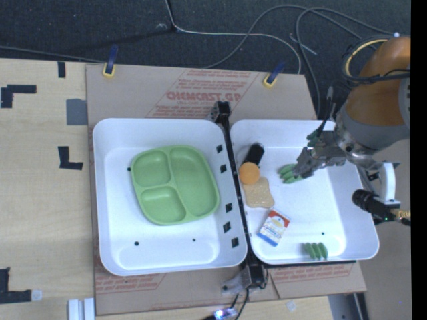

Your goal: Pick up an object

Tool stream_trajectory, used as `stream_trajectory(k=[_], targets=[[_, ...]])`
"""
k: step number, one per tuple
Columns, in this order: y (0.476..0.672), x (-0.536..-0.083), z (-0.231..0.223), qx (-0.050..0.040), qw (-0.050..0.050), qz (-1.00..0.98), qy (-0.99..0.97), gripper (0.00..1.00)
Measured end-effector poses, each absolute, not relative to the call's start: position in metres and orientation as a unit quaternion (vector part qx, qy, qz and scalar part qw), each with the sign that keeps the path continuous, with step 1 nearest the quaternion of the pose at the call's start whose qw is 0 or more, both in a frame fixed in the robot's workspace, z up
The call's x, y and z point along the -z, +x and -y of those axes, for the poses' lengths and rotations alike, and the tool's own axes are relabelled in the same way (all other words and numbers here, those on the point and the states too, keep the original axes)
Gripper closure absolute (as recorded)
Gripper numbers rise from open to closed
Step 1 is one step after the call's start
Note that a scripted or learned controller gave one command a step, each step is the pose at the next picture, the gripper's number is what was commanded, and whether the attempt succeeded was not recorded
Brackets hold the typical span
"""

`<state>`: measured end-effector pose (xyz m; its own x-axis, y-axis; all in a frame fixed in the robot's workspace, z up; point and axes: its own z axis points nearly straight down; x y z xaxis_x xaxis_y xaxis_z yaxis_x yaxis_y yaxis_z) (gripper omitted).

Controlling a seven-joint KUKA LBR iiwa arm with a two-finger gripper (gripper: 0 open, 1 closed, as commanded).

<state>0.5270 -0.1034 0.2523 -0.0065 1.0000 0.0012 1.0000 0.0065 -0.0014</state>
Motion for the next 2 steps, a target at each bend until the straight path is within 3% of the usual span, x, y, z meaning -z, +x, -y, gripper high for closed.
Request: stream_trajectory(k=[2], targets=[[0.555,-0.257,0.004,0.0001,0.001,0.71,-0.704,1.0]])
